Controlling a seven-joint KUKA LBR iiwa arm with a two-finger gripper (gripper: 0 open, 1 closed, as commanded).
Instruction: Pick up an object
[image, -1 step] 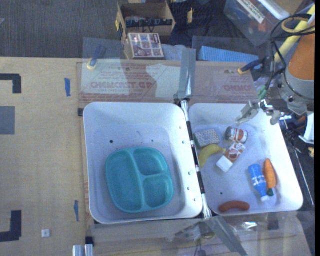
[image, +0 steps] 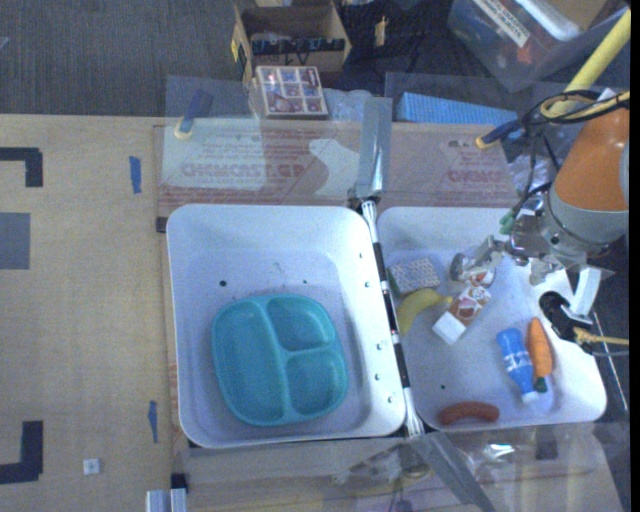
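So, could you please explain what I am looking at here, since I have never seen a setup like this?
One fixed camera looks down at a slant on a bench with two shallow white bins. The left bin holds a teal divided plate. The right bin holds small items: a banana, a blue bottle, a carrot, a sausage and a small carton. The grey and orange robot arm reaches in from the right, its gripper low over that carton. I cannot tell whether it holds anything.

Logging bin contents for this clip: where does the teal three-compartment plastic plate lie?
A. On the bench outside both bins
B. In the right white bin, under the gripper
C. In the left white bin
C: the teal three-compartment plastic plate lies flat on the floor of the left white bin, by itself.
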